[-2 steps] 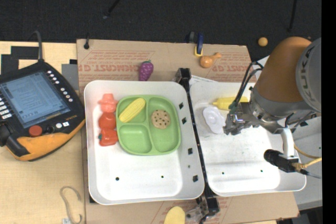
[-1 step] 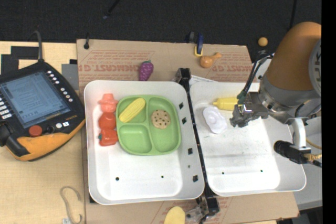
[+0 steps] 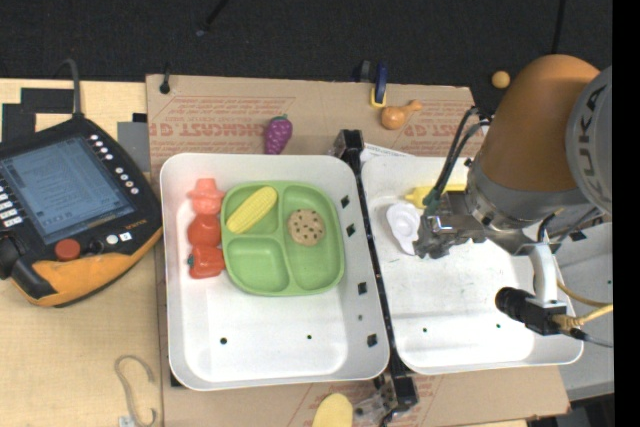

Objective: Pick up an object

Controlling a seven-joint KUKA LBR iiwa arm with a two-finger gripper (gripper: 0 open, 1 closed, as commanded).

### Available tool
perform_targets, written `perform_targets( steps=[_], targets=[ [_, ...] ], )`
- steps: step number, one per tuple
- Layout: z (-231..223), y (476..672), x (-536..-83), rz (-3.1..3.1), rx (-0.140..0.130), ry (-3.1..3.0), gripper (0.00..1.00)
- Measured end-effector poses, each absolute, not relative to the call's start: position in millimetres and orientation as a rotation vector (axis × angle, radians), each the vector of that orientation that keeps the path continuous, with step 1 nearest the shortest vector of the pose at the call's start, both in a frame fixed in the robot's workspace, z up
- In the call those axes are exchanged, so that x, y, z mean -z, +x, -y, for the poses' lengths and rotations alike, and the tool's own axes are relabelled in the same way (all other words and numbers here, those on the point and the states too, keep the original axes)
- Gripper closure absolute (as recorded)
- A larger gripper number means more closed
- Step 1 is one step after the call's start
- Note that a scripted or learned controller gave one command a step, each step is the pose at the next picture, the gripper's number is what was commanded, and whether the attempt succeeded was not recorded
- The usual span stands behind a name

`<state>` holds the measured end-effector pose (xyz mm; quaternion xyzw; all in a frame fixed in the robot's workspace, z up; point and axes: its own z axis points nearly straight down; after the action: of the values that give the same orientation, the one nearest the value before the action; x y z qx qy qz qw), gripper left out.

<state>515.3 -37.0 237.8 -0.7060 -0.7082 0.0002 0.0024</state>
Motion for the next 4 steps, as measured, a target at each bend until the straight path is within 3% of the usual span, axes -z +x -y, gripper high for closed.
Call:
perform_targets(
  steps=[1,3,4],
  targets=[
    [2.8,480.7,-235.4,2.219,-0.004,-2.216,1.00],
    [-13.4,483.5,-231.6,2.219,-0.004,-2.219,1.00],
    [0.4,488.3,-231.7,2.219,-0.003,-2.220,1.00]
  ],
)
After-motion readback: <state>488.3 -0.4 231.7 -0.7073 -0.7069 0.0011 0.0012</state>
